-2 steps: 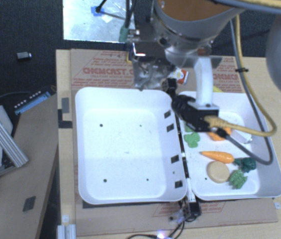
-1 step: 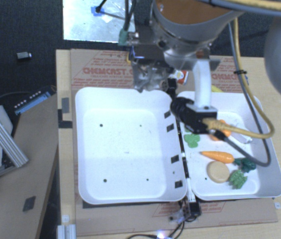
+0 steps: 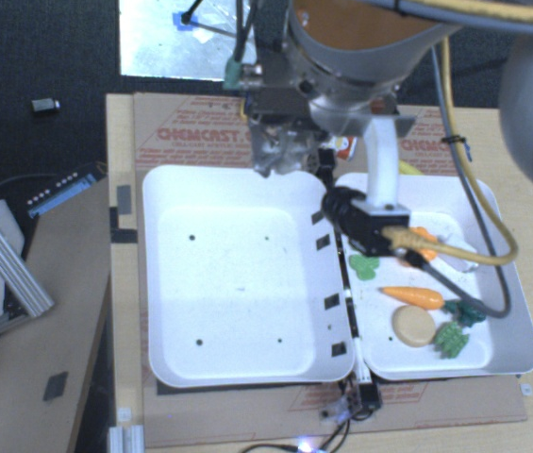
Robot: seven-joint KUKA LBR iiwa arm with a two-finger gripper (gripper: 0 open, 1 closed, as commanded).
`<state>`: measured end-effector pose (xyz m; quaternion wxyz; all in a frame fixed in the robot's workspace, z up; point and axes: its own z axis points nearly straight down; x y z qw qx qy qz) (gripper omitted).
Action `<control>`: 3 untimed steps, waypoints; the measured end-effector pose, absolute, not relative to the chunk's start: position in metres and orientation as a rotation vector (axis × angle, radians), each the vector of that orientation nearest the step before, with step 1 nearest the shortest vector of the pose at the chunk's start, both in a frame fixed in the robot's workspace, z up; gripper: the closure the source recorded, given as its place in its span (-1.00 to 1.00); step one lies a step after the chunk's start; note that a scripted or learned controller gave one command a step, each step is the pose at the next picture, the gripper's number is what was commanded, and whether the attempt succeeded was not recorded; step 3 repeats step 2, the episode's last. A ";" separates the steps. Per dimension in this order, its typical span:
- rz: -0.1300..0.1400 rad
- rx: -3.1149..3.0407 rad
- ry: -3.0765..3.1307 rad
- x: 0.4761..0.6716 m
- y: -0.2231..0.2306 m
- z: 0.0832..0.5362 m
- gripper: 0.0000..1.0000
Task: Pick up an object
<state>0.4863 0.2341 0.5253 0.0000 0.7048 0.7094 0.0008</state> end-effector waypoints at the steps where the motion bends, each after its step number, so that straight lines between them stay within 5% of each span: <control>1: 0.001 2.214 2.228 0.486 0.234 0.517 1.00; 2: 0.002 2.223 2.215 0.620 0.221 0.533 1.00; 3: 0.002 2.223 2.215 0.620 0.221 0.533 1.00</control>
